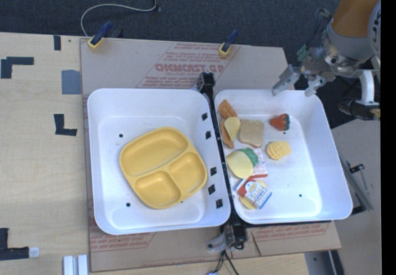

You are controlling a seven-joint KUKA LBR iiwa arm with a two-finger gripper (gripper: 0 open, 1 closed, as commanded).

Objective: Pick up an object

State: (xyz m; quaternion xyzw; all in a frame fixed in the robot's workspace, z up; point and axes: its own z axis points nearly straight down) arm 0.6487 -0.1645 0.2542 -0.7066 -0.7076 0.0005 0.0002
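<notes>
Camera view: your end effector [298, 82] hovers over the right bin's [328, 144] far rim, fingers spread, gripping nothing. Pick candidates sit in that bin: strawberry [280, 122] nearest, then corn [278, 150] and bread [251, 133]. Left-side items are packed touching, so expect a double grab or a slip there. Descend here and you clip the rim.

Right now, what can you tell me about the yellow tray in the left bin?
The yellow tray is a shallow plastic-looking plate with rounded corners, split into three compartments: one long, two smaller. It lies flat and turned at an angle on the left bin's floor, apart from the walls, with nothing in it.
</notes>
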